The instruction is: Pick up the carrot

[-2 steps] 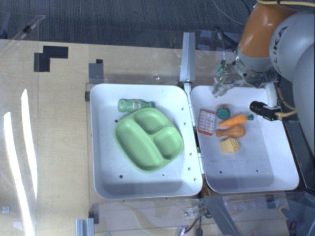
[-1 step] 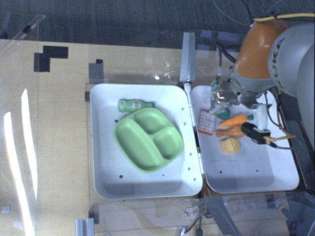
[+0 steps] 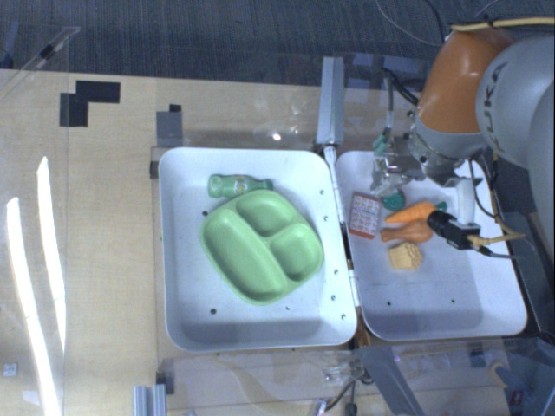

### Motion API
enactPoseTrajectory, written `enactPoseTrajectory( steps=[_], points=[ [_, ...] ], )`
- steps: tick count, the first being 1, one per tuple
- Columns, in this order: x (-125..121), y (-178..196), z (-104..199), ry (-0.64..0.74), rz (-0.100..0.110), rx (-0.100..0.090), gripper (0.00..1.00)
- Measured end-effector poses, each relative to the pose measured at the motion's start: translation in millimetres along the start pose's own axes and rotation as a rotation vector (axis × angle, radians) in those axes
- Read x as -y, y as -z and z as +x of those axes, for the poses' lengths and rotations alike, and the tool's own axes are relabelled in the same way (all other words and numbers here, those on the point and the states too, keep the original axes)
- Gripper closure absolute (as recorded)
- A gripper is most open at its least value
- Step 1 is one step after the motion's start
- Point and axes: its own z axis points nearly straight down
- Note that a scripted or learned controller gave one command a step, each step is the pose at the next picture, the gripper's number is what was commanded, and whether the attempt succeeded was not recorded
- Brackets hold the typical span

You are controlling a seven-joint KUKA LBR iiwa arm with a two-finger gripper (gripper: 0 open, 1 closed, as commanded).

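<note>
The carrot (image 3: 409, 214) lies in the right bin (image 3: 451, 315), at about twelve o'clock from a tan crumbly chunk (image 3: 405, 256) and touching a second orange piece (image 3: 408, 231) just below it. The gripper (image 3: 388, 173) hangs at roughly ten o'clock from the carrot, near a small teal object (image 3: 395, 201); whether it is spread or closed cannot be told. A red-and-white card (image 3: 365, 215) lies at the carrot's nine o'clock. In the left bin (image 3: 178, 319), a green divided plate (image 3: 263, 245) sits with what may be a green bottle (image 3: 238, 184) at its eleven o'clock.
</note>
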Motion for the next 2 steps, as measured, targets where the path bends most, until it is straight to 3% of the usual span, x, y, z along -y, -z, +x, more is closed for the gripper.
enactPoseTrajectory(
  steps=[1,2],
  points=[
    [-2.0,11.8,0.7,0.003,-0.006,-0.001,1.0],
    [31.8,-12.2,-5.7,-0.035,0.006,0.002,1.0]
  ],
)
